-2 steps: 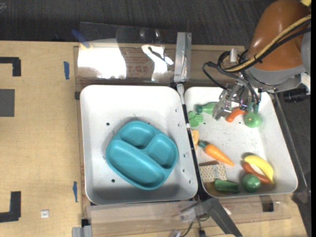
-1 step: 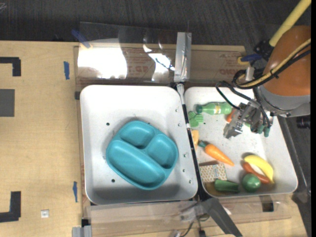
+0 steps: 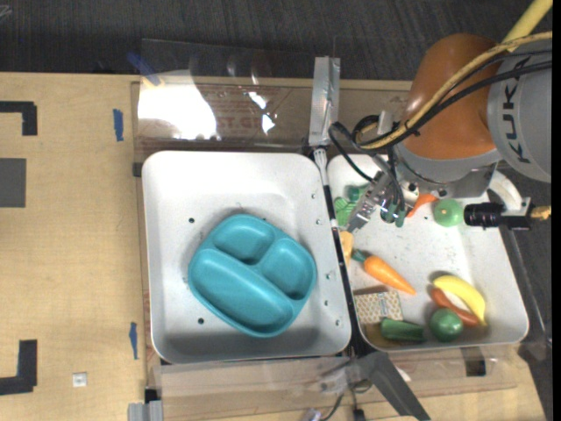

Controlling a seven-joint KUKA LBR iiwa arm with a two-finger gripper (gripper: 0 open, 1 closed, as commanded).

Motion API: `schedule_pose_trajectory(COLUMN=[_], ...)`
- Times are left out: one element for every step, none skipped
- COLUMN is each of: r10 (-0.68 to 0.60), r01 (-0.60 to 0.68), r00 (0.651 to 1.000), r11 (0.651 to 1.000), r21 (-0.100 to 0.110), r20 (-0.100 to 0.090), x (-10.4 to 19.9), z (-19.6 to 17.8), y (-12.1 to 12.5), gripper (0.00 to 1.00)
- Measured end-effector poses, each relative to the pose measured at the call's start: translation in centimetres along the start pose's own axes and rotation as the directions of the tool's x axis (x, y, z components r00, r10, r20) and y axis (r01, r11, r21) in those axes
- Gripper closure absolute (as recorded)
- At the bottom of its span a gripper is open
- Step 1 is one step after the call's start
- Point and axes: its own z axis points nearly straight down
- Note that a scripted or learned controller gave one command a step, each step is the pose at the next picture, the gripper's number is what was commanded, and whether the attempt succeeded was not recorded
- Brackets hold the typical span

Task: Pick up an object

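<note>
The grey arm with its orange band reaches over the right-hand shallow white bin (image 3: 508, 288), and its pincer (image 3: 379, 207) hangs low near that bin's upper left corner, just beside the divider; whether it is released or clenched I cannot tell from this angle. Candidate things lie in the same bin: a plastic orange carrot with a green top (image 3: 383, 270) just below the pincer, a small green toy piece (image 3: 344, 209) beside it to the left, a round green ball (image 3: 448, 215) to its right, and a yellow banana (image 3: 462, 295) farther down. The teal divided plate (image 3: 252, 273) sits in the left bin. The step looks like the approach before a grasp; next the pincer would need to settle over one item and close.
</note>
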Motion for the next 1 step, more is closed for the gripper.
schedule_pose_trajectory(r10=[0.018], r01=[-0.018], r00=[1.0], r11=[1.0], r21=[-0.002], r20=[0.005], x=[-6.98], z=[-6.51], y=[3.0], gripper=[1.0])
